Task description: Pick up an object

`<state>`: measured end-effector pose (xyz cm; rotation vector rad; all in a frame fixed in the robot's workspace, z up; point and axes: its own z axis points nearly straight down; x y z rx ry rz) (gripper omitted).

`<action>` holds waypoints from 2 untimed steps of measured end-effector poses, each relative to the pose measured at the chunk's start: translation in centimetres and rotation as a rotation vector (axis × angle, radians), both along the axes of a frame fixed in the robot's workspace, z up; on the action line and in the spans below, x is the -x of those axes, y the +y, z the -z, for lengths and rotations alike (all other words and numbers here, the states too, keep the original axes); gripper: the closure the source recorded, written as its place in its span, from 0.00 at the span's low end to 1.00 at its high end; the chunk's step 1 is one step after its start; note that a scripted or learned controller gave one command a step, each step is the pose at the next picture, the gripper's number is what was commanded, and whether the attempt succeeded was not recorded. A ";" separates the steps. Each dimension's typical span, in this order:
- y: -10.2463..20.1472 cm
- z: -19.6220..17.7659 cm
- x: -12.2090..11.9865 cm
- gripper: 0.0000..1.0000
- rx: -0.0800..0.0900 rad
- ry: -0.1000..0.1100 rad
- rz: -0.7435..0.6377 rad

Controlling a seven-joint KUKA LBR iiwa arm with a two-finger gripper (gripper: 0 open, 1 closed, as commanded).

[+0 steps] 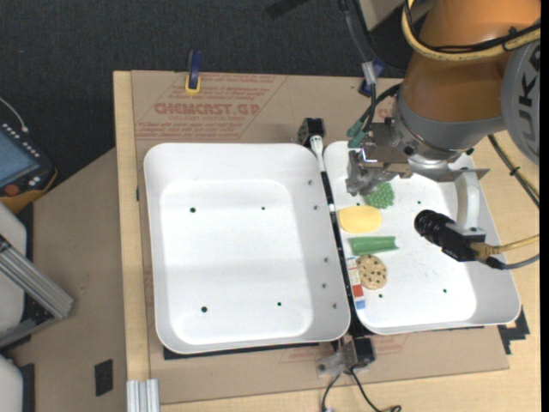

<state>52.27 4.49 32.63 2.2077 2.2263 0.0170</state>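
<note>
Right bin [480, 314], front edge first. A small red, white and blue piece [358, 295] sits against the bin's left wall. It is the item furthest from the claw [360, 182], straight out in front of it. The cookie [372, 272], chocolate-chip type, lies just behind that piece; touching or apart, can't tell. Next back is the flat green strip [375, 244], lying crosswise, between cookie and claw. The yellow oval piece [359, 220], lemon-like, is just in front of the claw and close below it. The bumpy green piece [382, 196], broccoli-like, is right beside the claw on the arm's side, partly hidden by the wrist. Contact with the claw: can't tell. The claw hangs low over the back-left part of the right bin, near the seam between the bins. Wide or narrow: cannot tell, the wrist body blocks it. The left bin [171, 170] is beside the claw, on the side away from the arm. Both bins sit on the cardboard-covered tabletop [129, 230]. A blue clamp [194, 69] is at the far edge, well beyond the claw.
</note>
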 end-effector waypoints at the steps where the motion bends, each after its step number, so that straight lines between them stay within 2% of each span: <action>1: 5.1 -1.6 0.3 1.00 0.001 0.008 0.002; 2: -0.7 -2.8 4.5 1.00 0.004 0.015 0.014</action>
